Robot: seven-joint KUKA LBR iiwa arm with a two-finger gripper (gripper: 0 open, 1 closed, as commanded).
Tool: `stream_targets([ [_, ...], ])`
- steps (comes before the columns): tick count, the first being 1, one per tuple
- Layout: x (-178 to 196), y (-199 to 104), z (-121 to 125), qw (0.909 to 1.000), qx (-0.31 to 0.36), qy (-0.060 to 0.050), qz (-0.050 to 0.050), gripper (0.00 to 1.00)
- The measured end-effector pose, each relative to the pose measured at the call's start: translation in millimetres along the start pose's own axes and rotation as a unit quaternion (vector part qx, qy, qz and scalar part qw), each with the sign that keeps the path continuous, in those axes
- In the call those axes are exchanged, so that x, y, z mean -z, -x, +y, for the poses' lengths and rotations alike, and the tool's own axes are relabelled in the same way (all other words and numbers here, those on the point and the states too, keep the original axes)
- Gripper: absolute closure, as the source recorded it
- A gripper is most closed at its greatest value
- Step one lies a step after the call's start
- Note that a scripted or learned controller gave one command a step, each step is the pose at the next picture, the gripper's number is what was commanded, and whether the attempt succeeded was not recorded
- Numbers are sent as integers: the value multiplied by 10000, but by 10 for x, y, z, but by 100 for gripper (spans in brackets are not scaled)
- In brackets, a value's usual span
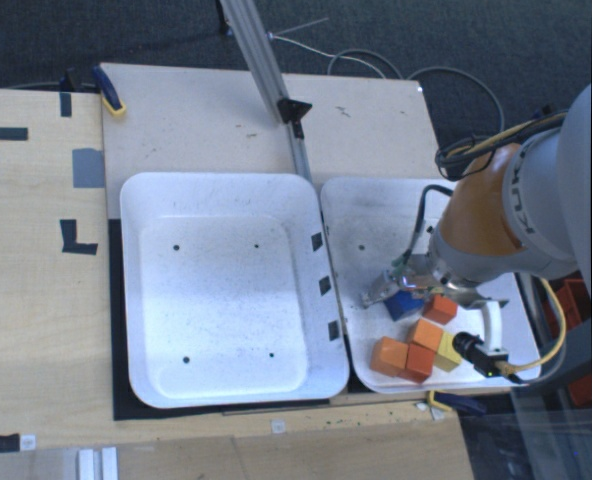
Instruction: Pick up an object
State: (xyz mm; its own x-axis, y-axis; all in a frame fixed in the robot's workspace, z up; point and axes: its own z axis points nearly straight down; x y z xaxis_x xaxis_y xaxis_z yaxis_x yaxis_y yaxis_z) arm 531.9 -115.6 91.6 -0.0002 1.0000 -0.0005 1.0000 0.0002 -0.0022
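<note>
So the two-finger gripper is down inside the right-hand shallow white bin, metal fingers low over the bin floor. Honestly can't tell from this angle whether the jaws are open or pinched together, they're small and partly tucked under the wrist. Just beside the fingertips, on the side toward the arm, sits a small blue block, looks like it's touching or nearly touching the gripper, but I can't see it sitting between the fingers.

Right next to the blue one there's a reddish-orange cube, and below that a little cluster: an orange block, a bigger orange-red block, another red-orange one and a small yellow piece pressed against them. All of that is bunched in the near corner of the right bin.

Above the gripper is the grey arm with its orange band, reaching in from the right, cables looped around it.

The left-hand white bin sits flush against the right one. A slanted aluminium rail crosses the bench at the top.
</note>
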Motion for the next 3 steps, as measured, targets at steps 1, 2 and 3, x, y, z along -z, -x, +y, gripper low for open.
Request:
stream_targets([
  [1,91,-8,6,10000,9,-9,9,100],
  [2,1039,-975,-358,10000,47,21,19,100],
  [3,1555,-1802,-29,10000,53,27,18,100],
])
